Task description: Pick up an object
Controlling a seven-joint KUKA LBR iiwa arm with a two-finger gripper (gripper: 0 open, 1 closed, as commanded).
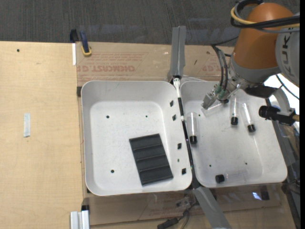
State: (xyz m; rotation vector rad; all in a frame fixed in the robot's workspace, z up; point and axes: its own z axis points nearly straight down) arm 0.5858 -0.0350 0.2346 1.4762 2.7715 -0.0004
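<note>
Arm (259, 37) reaches in over the right bin (238, 181). Gripper (215, 98) sits at that bin's upper-left part; whether it is parted or closed cannot be made out.

Black ribbed block (151, 159) lies flat in the left bin (86, 128), lower centre.

Right bin:
- black-capped marker (192, 127) along the left wall
- two more markers (241, 114) just beside the gripper
- small black piece (219, 178) near the front wall

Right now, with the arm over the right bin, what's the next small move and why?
Probably slide the gripper sideways until it is over the nearest white tube, then line up with it before lowering. The gripper sits near the back corner of the right bin, beside that tube rather than above it, and the tube lies free on the bin floor.
</note>
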